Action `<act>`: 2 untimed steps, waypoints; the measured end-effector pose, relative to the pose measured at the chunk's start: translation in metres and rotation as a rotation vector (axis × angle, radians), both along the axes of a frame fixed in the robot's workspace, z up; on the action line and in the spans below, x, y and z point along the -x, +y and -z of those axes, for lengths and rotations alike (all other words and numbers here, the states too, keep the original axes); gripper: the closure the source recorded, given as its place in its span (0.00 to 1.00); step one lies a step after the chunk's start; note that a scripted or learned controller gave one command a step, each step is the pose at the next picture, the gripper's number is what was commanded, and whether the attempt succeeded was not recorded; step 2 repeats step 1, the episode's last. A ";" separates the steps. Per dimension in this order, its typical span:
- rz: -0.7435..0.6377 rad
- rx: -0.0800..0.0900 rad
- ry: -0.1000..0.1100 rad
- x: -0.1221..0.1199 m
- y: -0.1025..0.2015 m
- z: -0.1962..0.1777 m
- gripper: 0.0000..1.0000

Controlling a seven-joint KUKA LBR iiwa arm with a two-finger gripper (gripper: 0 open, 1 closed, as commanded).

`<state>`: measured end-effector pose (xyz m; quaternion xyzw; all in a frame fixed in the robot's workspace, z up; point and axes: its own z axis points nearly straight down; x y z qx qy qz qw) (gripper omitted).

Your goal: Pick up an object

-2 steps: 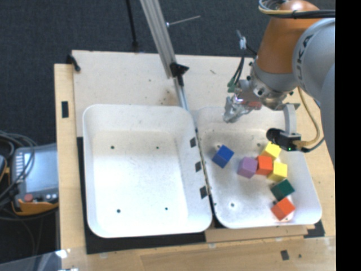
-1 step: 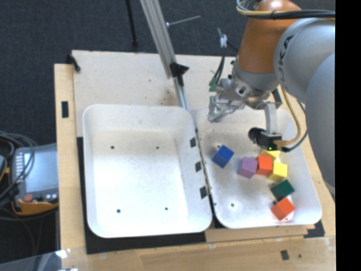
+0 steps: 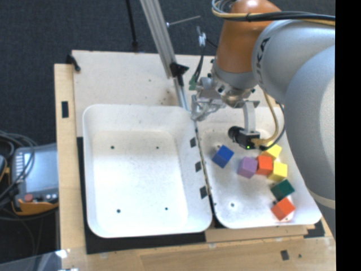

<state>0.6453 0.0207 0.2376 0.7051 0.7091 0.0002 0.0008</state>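
Two bins sit side by side on the bench (image 3: 113,78), the left bin (image 3: 135,168) touching the right bin (image 3: 237,213) along their shared edge. A cluster of cubes (image 3: 265,168) lies in the right bin toward its right edge, with one cube (image 3: 223,156) apart to the left and another (image 3: 283,208) at the near right corner. The gripper (image 3: 200,110) hangs over the far end of the shared edge.

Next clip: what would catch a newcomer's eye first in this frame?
Probably the big grey arm with its orange band, reaching in from the right, its gripper near the top of the divide between the bins. Next, the bright cubes clustered in the right bin: a blue cube, a purple cube, then orange, yellow and green ones.
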 end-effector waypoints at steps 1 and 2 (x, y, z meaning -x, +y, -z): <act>-0.001 -0.001 0.000 -0.008 0.054 0.010 1.00; -0.001 -0.001 0.000 -0.008 0.054 0.010 1.00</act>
